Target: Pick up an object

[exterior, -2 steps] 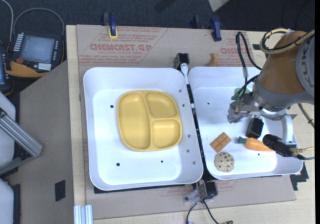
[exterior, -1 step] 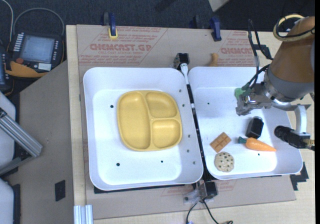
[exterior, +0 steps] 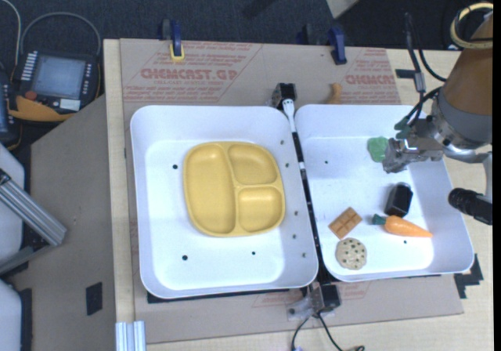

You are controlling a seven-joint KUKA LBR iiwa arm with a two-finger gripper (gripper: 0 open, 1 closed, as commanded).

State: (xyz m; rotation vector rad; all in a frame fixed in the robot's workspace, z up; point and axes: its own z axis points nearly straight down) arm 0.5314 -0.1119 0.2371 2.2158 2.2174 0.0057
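In the right bin lie a green object, a black block, an orange carrot, a brown cracker and a round cookie. My gripper reaches in from the right and hangs at the green object's right side, above the black block. The arm's wrist covers part of the green object.
The left bin holds a yellow divided plate. A black clip sits at the back where the two bins meet. Blue clamps hold the cardboard at the back. A pendant screen lies off the bench at left.
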